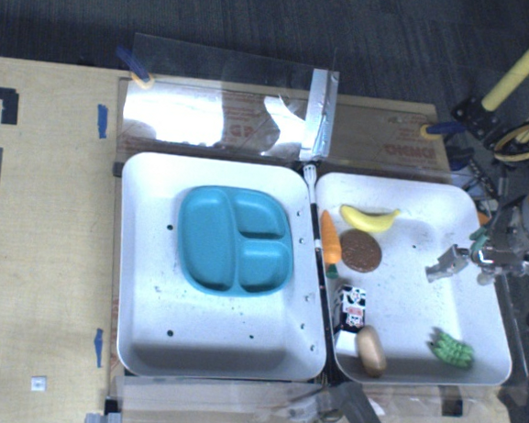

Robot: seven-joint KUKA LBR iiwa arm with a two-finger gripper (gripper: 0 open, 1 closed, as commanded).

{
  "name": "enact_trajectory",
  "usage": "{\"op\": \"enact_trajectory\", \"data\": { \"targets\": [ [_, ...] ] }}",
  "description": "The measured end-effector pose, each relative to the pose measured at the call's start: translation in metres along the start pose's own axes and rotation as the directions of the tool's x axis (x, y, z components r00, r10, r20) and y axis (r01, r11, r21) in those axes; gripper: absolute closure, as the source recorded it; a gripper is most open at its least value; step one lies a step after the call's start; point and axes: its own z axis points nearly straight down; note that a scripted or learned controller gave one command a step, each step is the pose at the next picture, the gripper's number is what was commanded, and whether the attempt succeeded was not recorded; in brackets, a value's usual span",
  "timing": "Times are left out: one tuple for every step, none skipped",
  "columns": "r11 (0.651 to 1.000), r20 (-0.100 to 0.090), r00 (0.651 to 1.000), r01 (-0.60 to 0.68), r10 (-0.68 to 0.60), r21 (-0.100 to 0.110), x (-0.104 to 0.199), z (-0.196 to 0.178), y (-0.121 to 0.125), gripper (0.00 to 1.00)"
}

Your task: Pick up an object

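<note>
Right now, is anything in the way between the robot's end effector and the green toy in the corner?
Nothing visible stands in the way. The end effector hangs over the right side of the right bin, and the green toy lies alone near the bin's front right corner, with bare white floor between them. The other toys sit along the bin's left side.

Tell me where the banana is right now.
The banana lies in the right bin, near its far wall on the left side, just above the brown round patty and beside the top of the carrot.

Wooden bench (33, 232) w/ two white bins side by side: left bin (134, 333), right bin (481, 363)
</note>
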Motion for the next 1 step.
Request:
{"op": "enact_trajectory", "data": {
  "targets": [
    [0.952,0.001,0.952,-0.305,0.305,-0.005,0.0612,-0.1113,-0.0067,0.00]
  ]
}}
